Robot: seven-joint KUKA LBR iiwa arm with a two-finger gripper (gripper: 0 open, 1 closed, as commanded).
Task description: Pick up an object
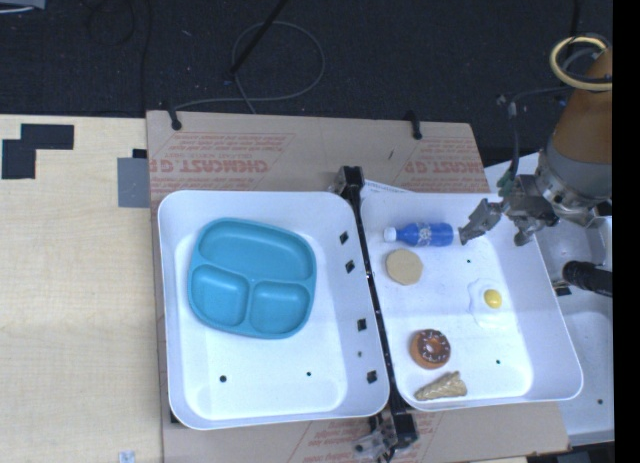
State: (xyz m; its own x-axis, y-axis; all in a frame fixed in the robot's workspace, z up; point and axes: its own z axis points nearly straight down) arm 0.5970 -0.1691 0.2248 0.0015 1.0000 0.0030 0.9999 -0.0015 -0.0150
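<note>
Nearest the camera, at the lower edge of the right bin (560, 351), lies a tan cone-shaped piece (442, 387), with a brown ring doughnut (430, 348) just above it. Further up sit a white fried egg (488, 300) with a yellow yolk, a round beige biscuit (404, 268), and a small blue bottle (422, 235) lying on its side near the bin's upper rim. At left, the left bin (200, 381) holds a blue divided plate (253, 277).

At the right of the frame, the tool (500, 223) hovers over the right bin's upper right corner, its two fingers spread apart with nothing between them. By my judgement, the pick has not begun: every object rests in a bin. The bottle lies closest to the tool, so descending, closing and lifting all remain.
</note>
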